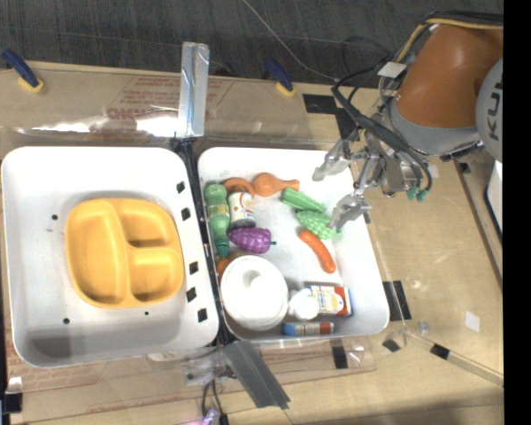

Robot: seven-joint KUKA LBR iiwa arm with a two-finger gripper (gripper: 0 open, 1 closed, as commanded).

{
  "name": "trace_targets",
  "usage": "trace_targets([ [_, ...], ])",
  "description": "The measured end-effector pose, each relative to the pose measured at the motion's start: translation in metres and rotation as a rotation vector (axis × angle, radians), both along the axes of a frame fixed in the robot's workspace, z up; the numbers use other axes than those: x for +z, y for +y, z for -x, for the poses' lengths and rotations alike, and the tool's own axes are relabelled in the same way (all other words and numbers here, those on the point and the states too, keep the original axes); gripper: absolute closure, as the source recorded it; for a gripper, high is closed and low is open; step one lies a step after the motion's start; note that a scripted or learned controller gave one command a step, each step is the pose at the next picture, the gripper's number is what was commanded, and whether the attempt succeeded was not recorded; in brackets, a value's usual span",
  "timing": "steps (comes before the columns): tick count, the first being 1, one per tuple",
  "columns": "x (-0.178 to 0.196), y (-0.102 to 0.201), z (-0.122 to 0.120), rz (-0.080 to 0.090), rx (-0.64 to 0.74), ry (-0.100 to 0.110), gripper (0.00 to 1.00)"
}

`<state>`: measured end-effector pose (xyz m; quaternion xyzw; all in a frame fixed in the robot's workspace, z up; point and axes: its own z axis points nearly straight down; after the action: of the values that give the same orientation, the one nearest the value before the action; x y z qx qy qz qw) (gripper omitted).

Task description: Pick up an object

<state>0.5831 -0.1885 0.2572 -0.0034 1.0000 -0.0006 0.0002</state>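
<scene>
1. You are at the reach-in step: the pincer (pixel 343 187) hangs over the upper right part of the right bin (pixel 372 277), and nothing sits between its fingers.
2. Its fingers stand apart, one near the bin's top rim and one lower down, so you can take it as spread wide and carrying nothing.
3. Your nearest candidates lie just under the lower finger: a green toy vegetable (pixel 303 200) and, beside it, an orange toy carrot (pixel 319 248) with a green top.
4. The lower fingertip looks to be touching or just above the carrot's green top, though the slant of the view makes that hard to settle.
5. Your next move calls for coming down so that one item lies between both fingers, then closing; the toys crowd each other, so expect neighbours to get nudged.
6. Further left in that bin you have a purple grape bunch (pixel 250 238), a white bowl (pixel 254 292) and a small carton (pixel 327 300).
7. The left bin (pixel 26 237) holds a yellow divided tray (pixel 124 251).
8. The surface (pixel 442 290) is brown board, with tape marks, blue clamps along the far edge and dark carpet beyond.
</scene>
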Motion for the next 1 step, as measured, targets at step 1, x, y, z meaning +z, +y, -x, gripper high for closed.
trace_targets([
  [1, -0.1459, -0.0075, 0.0235, -0.005, 0.14, 0.009, 0.0],
])
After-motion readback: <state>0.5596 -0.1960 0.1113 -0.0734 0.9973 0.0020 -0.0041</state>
